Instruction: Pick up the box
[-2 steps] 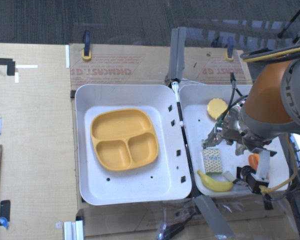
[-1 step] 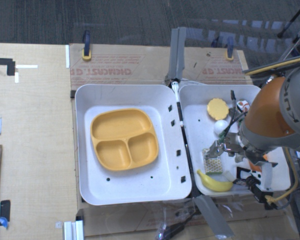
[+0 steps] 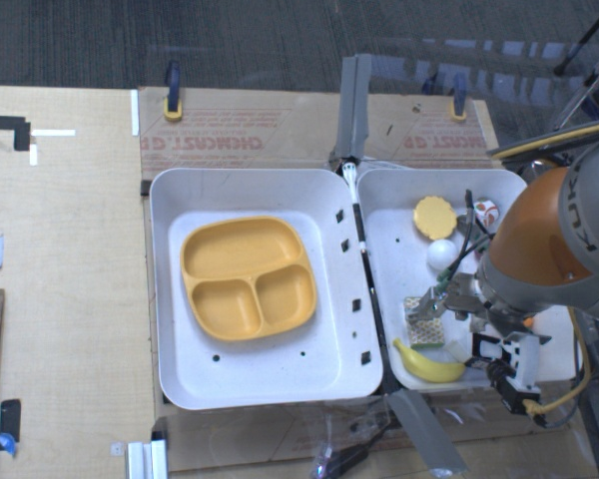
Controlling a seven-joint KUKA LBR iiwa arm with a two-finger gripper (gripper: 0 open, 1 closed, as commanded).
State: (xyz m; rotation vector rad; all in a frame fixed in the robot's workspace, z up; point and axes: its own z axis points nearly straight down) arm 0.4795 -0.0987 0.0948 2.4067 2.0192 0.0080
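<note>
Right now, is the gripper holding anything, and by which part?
It cannot be told. The gripper sits low in the right white bin at the small patterned box, beside the yellow banana; the arm hides any hold.

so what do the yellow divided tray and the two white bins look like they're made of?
Yellow three-compartment tray: likely moulded plastic, matte, judging by its uniform colour, rounded rims and soft sheen. White bins, left and right: probably thin formed plastic or painted sheet, smooth semi-gloss with rounded corners; the look leaves it open.
</note>
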